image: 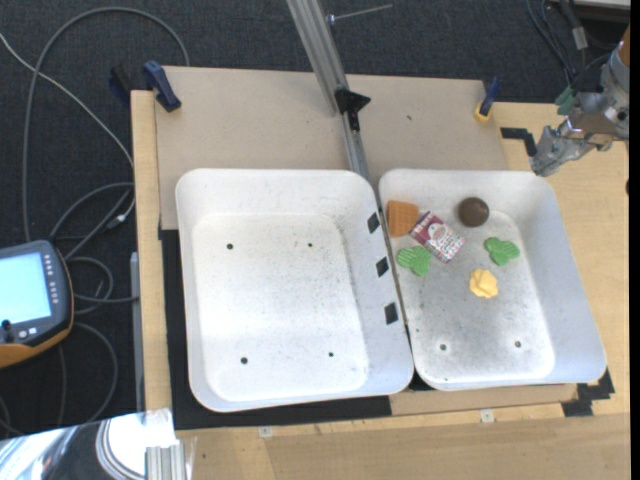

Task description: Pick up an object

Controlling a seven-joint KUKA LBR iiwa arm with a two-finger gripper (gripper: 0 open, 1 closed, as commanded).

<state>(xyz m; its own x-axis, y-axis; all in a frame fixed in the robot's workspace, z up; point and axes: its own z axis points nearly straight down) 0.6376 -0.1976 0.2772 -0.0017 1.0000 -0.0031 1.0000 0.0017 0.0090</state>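
At the right edge of the frame, above the upper right corner of the right bin, the jaws hang over the tabletop, holding nothing; whether they are wide or narrow I cannot tell. In the upper half of that bin lie an orange block, a red-and-white packet, a brown ball, two green pieces and a yellow piece. The left bin sits beside it.
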